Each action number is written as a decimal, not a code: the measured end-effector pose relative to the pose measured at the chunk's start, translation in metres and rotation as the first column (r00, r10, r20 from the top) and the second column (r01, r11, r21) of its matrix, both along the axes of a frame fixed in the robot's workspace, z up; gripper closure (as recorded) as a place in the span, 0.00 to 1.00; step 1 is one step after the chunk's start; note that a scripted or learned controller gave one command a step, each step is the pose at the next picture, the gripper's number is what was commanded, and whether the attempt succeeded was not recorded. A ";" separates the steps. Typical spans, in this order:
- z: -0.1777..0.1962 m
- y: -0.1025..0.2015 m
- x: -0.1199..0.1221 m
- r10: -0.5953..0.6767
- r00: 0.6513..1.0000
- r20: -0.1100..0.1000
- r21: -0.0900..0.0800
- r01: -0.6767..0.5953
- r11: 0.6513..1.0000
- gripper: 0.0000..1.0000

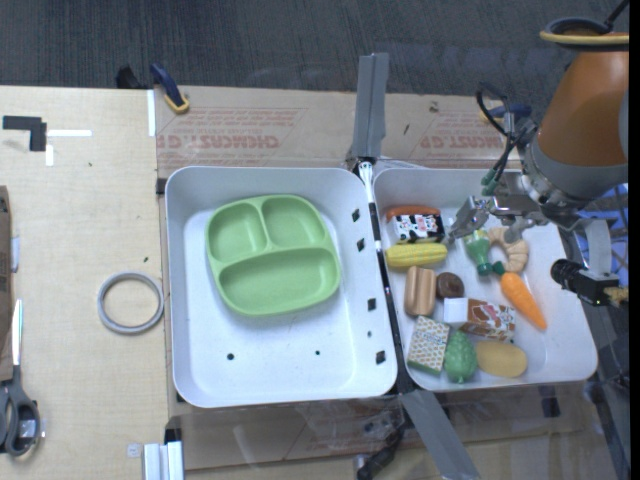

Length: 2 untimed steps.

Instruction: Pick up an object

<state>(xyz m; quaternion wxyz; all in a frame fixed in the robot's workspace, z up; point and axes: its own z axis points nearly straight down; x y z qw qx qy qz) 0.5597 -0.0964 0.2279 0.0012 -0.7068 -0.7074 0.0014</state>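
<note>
arm poised over a crowded right bin, nothing gripped

camera view: the arm (pixel 590 108) comes in from the upper right of the frame, and its gripper (pixel 490 223) hangs low over the upper middle of the right bin (pixel 575 363), where the toy food is heaped. the metal jaws look spread apart, with no item seen between them, so no pick is made yet. just below sit a green piece (pixel 482 251) and a pale knobbly piece (pixel 514 255), likely the nearest candidates. an orange carrot (pixel 523 300) lies slantwise to the right of these. left of the gripper are a small black-and-white carton (pixel 416 225) and a corn cob (pixel 415 255). more items fill the bin's lower part, packed close, so a clean grasp looks hard. the left bin (pixel 190 368), centre frame, holds a green divided plate (pixel 272 253), lying flat as a likely drop spot. on the surface (pixel 70 228) at left lies a tape ring (pixel 130 301).
</note>
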 end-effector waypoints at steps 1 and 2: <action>-0.137 -0.037 0.003 -0.035 0.999 0.002 0.000 0.035 0.999 0.00; -0.137 -0.075 -0.010 -0.032 0.999 0.001 0.001 0.032 0.999 0.00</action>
